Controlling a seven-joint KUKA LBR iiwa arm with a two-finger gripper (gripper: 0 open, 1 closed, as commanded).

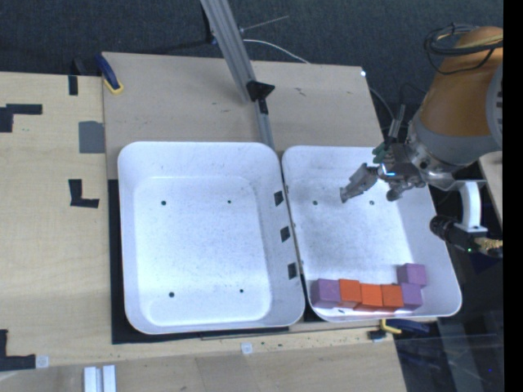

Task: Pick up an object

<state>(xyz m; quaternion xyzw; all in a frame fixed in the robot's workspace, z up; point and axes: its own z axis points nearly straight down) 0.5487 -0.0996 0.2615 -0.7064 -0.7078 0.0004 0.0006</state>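
While hovering over the upper part of the right bin (433, 227), gripper (377, 184) carries nothing; fingers look spread apart, nothing between them, so released. Reached in from right side, wrist tilted, tips aimed down-left at bare bin floor. Well apart from any target.

Targets: row of blocks jammed against near wall of right bin. Purple block (328, 291) at left end, orange blocks (369, 294) mid-row, two more purple blocks (411, 284) stacked-ish at right end by the corner. All touching, likely slid there and pinned by the rim. Judgement: tight pack + wall = awkward grasp, little finger clearance; left end block prob easiest.

Left bin (131, 219) beside it, touching along middle edge, black clips on the seam. Both on plywood bench (180, 96), black tape marks at left, grey metal pole (233, 43) slanting in from top, dark carpet beyond.
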